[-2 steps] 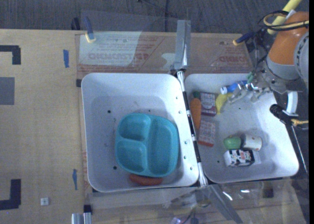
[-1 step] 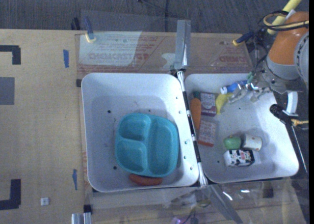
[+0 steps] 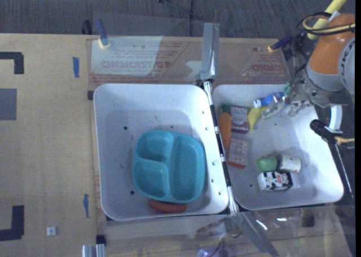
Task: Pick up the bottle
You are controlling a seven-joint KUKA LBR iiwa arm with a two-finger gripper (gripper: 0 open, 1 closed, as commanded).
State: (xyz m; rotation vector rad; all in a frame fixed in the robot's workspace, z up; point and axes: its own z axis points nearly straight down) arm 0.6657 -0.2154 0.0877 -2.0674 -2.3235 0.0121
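Observation:
A small pale bottle with a blue cap [image 3: 263, 102] lies near the back wall of the right bin [image 3: 316, 194], beside a yellow item [image 3: 254, 116]. A second bottle-like thing, green at one end and white at the other [image 3: 279, 164], lies on its side in the bin's middle. My gripper [image 3: 285, 106] hangs low at the back of the right bin, just right of the blue-capped bottle and very close to it. The grey arm with its orange band [image 3: 331, 53] comes in from the upper right. Nothing can be seen held.
The right bin also holds an orange carrot-shaped piece [image 3: 225, 128], two flat packets [image 3: 238, 137] and a black-and-white object [image 3: 274, 181]. The left bin [image 3: 113, 109] holds a teal divided plate [image 3: 169, 165] and a red sausage-shaped piece [image 3: 167, 207].

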